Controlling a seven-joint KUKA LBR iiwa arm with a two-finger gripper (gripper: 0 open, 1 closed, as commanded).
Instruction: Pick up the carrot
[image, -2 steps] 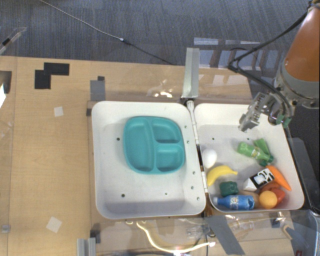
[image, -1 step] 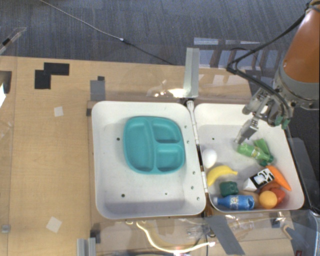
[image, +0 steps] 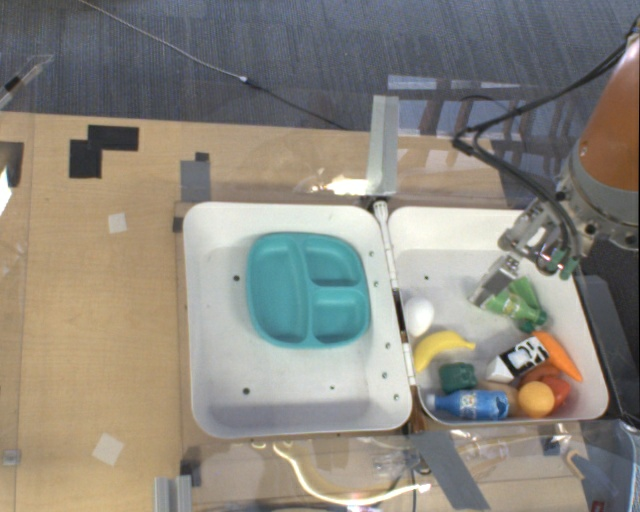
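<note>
The carrot (image: 558, 354) is orange and tapered. It lies near the right wall of the right bin (image: 440, 235), tilted, beside a black-and-white block (image: 524, 357). My gripper (image: 494, 286) hangs over the middle of the right bin, up and to the left of the carrot and apart from it. Its tip is right next to a green packet (image: 521, 302). Nothing shows in its grasp.
Around the carrot lie an orange fruit (image: 537, 399), a blue bottle (image: 470, 404), a dark green piece (image: 458, 377), a yellow banana (image: 441, 348) and a white egg (image: 418, 316). A teal divided plate (image: 305, 288) sits in the left bin (image: 215, 380).
</note>
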